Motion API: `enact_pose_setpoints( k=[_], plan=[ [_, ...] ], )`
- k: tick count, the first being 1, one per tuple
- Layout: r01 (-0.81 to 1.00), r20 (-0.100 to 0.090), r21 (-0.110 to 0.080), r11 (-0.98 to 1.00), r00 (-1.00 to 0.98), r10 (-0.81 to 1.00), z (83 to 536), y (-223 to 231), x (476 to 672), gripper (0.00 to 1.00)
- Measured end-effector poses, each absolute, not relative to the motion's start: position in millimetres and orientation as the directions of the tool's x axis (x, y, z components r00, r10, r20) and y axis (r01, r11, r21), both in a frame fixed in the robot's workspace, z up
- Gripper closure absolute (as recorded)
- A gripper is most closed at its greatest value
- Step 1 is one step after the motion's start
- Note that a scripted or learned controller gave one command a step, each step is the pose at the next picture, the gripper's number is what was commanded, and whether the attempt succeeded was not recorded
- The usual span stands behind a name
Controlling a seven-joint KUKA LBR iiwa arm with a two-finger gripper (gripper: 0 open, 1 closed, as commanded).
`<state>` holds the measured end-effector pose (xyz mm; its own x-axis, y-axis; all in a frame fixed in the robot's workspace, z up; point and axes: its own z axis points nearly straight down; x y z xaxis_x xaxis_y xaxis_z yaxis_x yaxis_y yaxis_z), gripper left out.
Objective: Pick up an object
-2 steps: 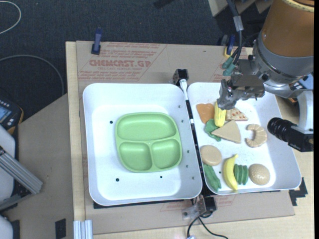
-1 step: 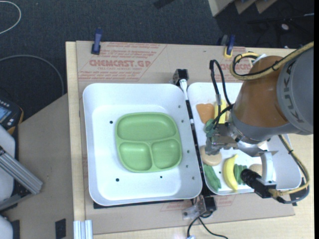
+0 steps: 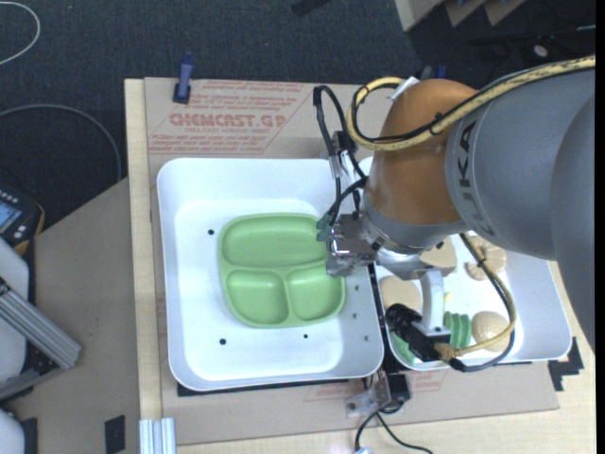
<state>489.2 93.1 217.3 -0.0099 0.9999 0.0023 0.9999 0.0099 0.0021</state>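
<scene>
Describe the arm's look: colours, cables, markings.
The arm has a bulky, rounded grey casing, with a glossy orange band above the wrist. A yellow cable runs along the grey link and loops by the band. Thin black cables trail beside it. Dark lettering marks the grey shell, only partly readable.

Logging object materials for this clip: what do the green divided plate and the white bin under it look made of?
Green divided plate: probably moulded plastic, matte, judging by its uniform colour and soft rounded ridges. White bin: likely smooth plastic with a slight sheen and rounded corners; painted metal is possible.
</scene>
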Motion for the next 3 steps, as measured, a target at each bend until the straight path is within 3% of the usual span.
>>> enact_pose_setpoints(
  k=[1,2,3],
  plan=[
    [1.0,0.005,0.021,0.004,-0.004,1.0,465,103,508.0,1.0],
    [1.0,-0.003,-0.017,-0.005,0.005,1.0,323,79,477.0,1.0],
    [1.0,0.005,0.015,0.006,-0.006,1.0,444,111,480.4,1.0]
  ],
)
